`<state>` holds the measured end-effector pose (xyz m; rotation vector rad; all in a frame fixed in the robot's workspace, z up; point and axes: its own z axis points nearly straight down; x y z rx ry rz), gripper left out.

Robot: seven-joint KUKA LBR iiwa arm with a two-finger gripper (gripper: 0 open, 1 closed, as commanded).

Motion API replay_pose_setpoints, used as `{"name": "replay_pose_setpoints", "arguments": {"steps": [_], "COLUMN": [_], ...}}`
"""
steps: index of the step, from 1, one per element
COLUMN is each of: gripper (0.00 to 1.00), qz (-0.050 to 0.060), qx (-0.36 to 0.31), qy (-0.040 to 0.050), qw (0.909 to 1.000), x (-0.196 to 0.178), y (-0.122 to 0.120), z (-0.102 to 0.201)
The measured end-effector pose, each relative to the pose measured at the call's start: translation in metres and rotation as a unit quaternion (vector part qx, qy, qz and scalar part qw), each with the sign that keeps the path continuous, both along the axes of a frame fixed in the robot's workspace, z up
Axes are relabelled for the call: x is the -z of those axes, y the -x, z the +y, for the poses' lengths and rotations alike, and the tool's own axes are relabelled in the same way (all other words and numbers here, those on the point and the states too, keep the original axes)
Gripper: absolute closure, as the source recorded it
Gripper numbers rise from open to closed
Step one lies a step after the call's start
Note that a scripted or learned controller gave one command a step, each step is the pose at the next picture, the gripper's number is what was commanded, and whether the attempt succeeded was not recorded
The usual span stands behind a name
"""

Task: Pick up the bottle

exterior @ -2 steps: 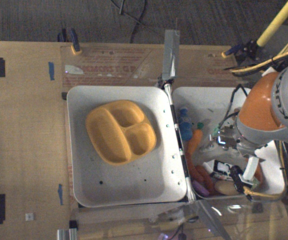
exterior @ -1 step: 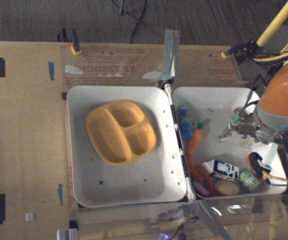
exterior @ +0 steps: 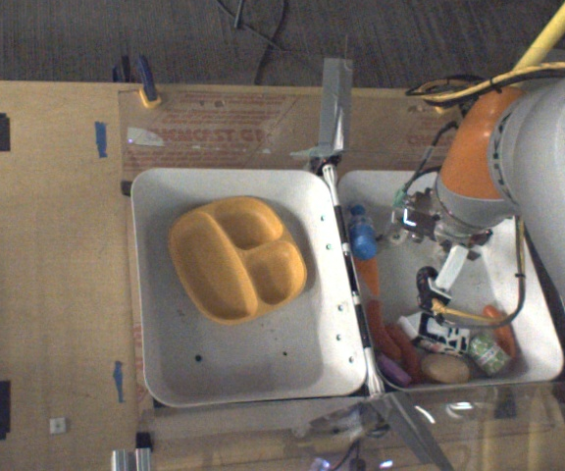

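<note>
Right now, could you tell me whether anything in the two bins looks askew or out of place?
The bottle lies on its side along the left wall of the right bin. The yellow plate sits askew in the left bin. Nothing looks spilled.

I'm counting two bins sitting side by side, a left bin (exterior: 165, 361) and a right bin (exterior: 539, 346). One yellow plate (exterior: 238, 258) is lying in the left bin, showing three compartments. Over in the right bin, one bottle (exterior: 363, 248) is lying along the wall. Red sticks (exterior: 392, 341) are looking like two, though they are crowding together. I'm also seeing one purple piece (exterior: 397, 369), one tan lump (exterior: 446, 369), one green can (exterior: 488, 354), one orange piece (exterior: 503, 334) and one black-and-white box (exterior: 441, 334). One arm (exterior: 547, 165) is reaching in.
</note>
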<state>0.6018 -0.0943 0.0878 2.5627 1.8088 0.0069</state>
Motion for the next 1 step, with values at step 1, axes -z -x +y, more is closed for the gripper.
{"name": "replay_pose_setpoints", "arguments": {"steps": [1], "gripper": [1.00], "qz": [0.001], "qx": [-0.002], "qy": [0.0007], "qw": [1.0000], "x": [-0.0092], "y": [0.0005], "z": [0.0011]}}
